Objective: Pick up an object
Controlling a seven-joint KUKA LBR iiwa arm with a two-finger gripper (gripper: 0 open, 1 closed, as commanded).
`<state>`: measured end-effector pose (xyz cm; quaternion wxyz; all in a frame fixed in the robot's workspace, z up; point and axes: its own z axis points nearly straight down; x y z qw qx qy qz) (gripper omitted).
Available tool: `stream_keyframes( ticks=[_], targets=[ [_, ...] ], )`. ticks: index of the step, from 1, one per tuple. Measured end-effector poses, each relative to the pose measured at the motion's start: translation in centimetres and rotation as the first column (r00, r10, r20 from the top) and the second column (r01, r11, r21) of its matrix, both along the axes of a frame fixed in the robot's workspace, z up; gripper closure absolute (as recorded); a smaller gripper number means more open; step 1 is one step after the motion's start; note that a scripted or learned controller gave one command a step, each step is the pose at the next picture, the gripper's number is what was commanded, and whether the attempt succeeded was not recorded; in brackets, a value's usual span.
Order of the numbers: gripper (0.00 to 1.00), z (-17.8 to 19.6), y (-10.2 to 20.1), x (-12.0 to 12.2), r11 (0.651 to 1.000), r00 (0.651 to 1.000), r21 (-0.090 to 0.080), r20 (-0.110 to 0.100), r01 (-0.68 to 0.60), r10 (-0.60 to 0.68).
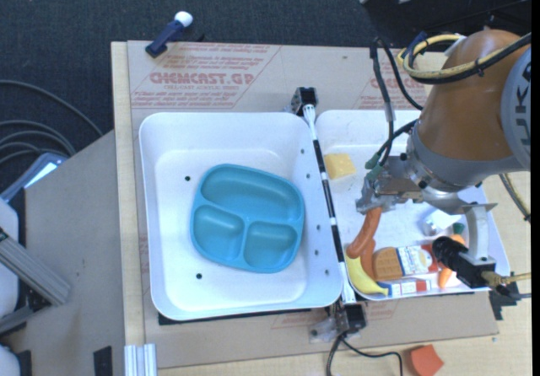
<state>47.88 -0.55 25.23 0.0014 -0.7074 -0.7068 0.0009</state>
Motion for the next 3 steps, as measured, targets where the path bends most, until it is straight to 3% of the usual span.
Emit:
stream_keyframes(
  ticks=[1,2,3],
  targets=[
    [1.00,1.2,-3.4,3.2,1.000,1.000,-0.001,0.004,0.000,0.000],
    [1.00,1.2,-1.3,0.2,1.000,1.000,0.000,0.000,-0.001,0.001],
    [1.00,0.6,2.9,0.0,1.000,1.000,0.000,0.000,-0.001,0.001]
  ],
)
